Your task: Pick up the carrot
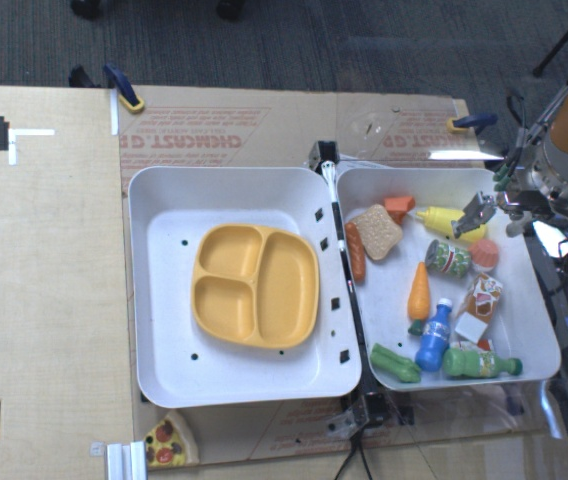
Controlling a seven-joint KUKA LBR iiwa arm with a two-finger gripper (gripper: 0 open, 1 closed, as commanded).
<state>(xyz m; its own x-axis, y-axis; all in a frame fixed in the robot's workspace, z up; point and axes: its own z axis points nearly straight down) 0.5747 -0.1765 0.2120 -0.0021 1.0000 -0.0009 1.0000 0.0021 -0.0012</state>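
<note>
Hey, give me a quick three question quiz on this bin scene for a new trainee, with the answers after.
1. True or false: the carrot lies in the left bin.
2. Which thing touches the carrot's lower end? A) blue bottle B) bread slice C) yellow plate
3. Fill in: the gripper hangs over the right bin's ____ edge, near the mustard bottle.

Key
1. False. It lies in the right bin, tip pointing away from the camera.
2. A
3. Far, meaning the far right corner; the carrot lies apart from it, nearer mid-bin.
</note>
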